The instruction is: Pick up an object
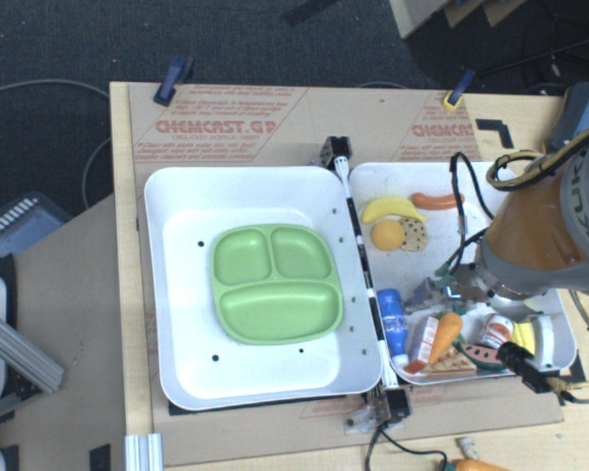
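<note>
Gripper low over a crowded right bin

While the gripper [450, 297] hangs among the toys at the near end of the right bin [562, 346], I cannot tell how it is set or whether it has anything. The toy carrot [446, 334] just below it looks the likeliest pick: best to come straight down, clear of the blue bottle [392, 320]. Farther off lie a banana [388, 208], an orange [387, 235] and a sausage [434, 201]. The arm hides the bin's right side.

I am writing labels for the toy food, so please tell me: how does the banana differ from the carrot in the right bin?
The banana is yellow and curved; the carrot is orange and straight, tapering. The banana lies at the bin's far end, away from the gripper; the carrot lies at the near end, just beside the gripper, among other items. Both lie in the right bin.
</note>
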Motion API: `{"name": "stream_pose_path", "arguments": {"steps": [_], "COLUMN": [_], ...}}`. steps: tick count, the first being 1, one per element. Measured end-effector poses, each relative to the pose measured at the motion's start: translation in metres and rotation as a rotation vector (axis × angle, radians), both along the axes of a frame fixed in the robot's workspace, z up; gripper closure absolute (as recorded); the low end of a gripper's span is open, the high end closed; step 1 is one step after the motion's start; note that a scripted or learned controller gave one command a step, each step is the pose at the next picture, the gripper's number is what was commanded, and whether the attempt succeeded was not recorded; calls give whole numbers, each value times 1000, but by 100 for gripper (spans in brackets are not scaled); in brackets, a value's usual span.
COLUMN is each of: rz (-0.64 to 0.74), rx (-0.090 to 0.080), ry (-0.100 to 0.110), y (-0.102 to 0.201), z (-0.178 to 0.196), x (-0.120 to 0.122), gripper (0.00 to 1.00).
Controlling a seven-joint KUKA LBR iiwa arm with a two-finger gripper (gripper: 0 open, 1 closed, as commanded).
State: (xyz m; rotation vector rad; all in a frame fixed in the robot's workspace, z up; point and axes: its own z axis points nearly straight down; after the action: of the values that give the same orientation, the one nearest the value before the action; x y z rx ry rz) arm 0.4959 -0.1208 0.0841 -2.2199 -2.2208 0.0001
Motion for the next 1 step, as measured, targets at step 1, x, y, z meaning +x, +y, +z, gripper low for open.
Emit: {"name": "stream_pose_path", "arguments": {"steps": [1], "rz": [-1], "rx": [-3], "ry": [-3], "y": [-94], "z": [21], "x": [59], "gripper": [0]}}
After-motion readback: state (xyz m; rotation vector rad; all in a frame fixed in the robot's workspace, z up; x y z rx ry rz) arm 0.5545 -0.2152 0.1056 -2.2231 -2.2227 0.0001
